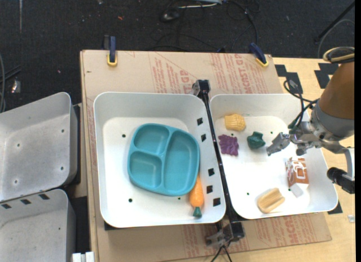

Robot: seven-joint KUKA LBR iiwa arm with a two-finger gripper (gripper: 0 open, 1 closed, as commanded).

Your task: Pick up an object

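At the front of the right bin (330, 201) lies a tan bread roll (270, 200), close to the front wall. A little farther back and to the right lies a small packet (296, 171) with brown and white on it. Across the wall, in the left bin (107, 210), an orange carrot (196, 195) with a green end rests in the front corner, and its top touches the edge of a big blue plate (164, 159) with three parts. The plate fills much of the middle of that bin. Back in the right bin, the gripper (285, 140) hangs above the right side of the floor, just behind the packet. Its fingers look a little apart, and nothing sits between them. The grey arm (338, 105) reaches in from the right, with cables near the wrist. To the left of the gripper sits a small dark green toy (256, 140), very near the finger tips but not touching them. Next to it, farther left, lies a purple thing (228, 144), close to the wall between the bins. Behind these two sits a yellow corn cob (235, 122), near the back of the bin. Both bins rest on a brown board (152, 69), held at the back by two clamps (112, 50). Off to the left sit two more white trays (34, 142), well apart from the bins.
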